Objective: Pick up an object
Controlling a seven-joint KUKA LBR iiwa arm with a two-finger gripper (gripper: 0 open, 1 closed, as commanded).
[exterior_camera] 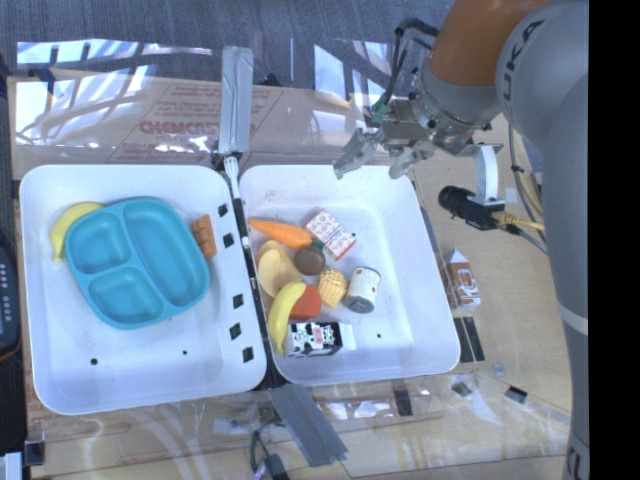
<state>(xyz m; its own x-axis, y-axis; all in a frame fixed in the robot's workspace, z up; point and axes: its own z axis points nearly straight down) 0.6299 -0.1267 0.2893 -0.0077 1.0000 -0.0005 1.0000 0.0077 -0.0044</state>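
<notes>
Our two-finger gripper (377,162) hangs with fingers spread — holding nothing — over the right white bin's (425,308) far rim; the orange plastic carrot (281,233) lies crosswise, tip pointing left.

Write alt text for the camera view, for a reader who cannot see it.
The grey arm's pincer hangs open above the far rim of the right bin, holding nothing. That bin holds toy food: a carrot, banana, small can. The left bin holds a blue divided plate.

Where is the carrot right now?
The carrot lies in the right bin, near its left wall, just above the brown ball and left of the small checkered box.
</notes>
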